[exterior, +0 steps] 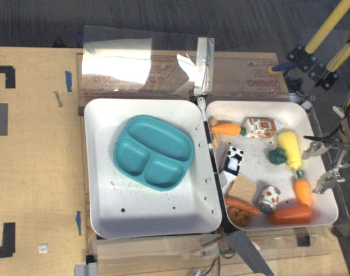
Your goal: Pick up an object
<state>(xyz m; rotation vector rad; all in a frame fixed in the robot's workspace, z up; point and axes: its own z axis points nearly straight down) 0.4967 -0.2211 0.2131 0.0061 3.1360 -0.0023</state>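
Judging by looks, your toy carrot (303,192) near the right bin's (322,220) right edge seems light, stiff, slippery—pinch mid-body; I can't tell the end effector's state.

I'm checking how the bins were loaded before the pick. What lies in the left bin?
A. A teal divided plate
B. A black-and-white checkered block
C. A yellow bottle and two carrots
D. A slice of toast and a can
A: the teal divided plate sits alone in the left bin, while the toys lie in the right bin.
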